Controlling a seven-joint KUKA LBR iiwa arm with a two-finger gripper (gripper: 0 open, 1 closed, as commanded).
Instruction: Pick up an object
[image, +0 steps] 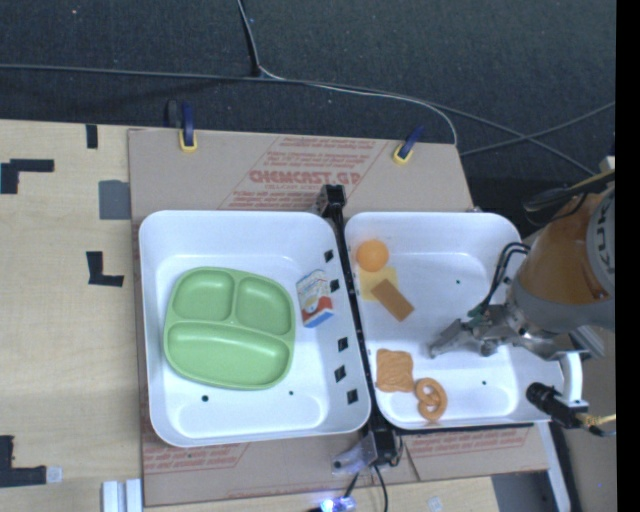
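Observation:
The right bin holds an orange ball, a yellow and brown block, a square waffle and a pretzel. My gripper reaches in from the right and hangs low over the middle of this bin. It is right of the waffle, above the pretzel, and apart from both. In the left bin lie a green divided plate and a small milk carton.
A black divider runs between the two bins. The arm's orange band and grey body cover the right bin's right edge. Cardboard lies under the bins, held by two clamps at its far edge.

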